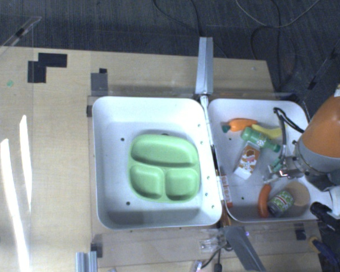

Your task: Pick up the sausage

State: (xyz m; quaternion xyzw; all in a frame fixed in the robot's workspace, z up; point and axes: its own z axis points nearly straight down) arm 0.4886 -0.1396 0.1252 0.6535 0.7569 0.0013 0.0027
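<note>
sausage (263, 200) below-left of jaws (280, 169), apart

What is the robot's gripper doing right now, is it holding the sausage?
Gripper: over the right bin; open or shut cannot be told.
Sausage: lying in that bin, not held.

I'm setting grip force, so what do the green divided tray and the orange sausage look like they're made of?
The green three-compartment tray in the left white bin looks like moulded plastic, matte: even colour, rounded ridges, soft sheen. The orange curved sausage in the right white bin looks like a smooth plastic or rubber toy, with uniform colour; which of the two is unclear.
</note>
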